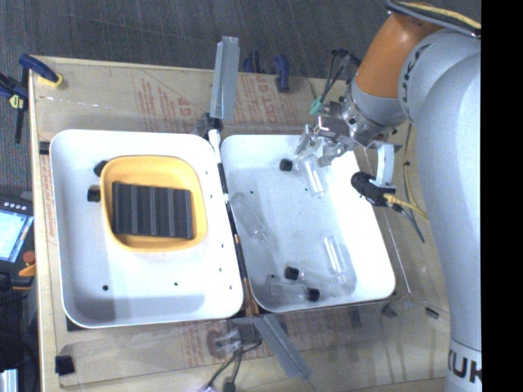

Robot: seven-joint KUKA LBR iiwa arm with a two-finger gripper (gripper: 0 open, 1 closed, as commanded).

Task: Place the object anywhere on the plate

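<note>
A yellow plate (155,170) with a dark ridged centre lies in the left bin (82,292). Over the back of the right bin (368,243), my gripper (317,155) points down. A clear plastic tube (315,178) has its upper end between the fingers, and the gripper is shut on it. The tube slants down toward the bin floor. A small black cap (285,165) sits just to the left of the gripper.
More clear tubes lie in the right bin, one at the right (335,256) and one near the left wall (253,219). Black-capped pieces (291,273) gather at the front. Small dark bits (94,193) sit beside the plate. A raised rim (222,194) divides the bins.
</note>
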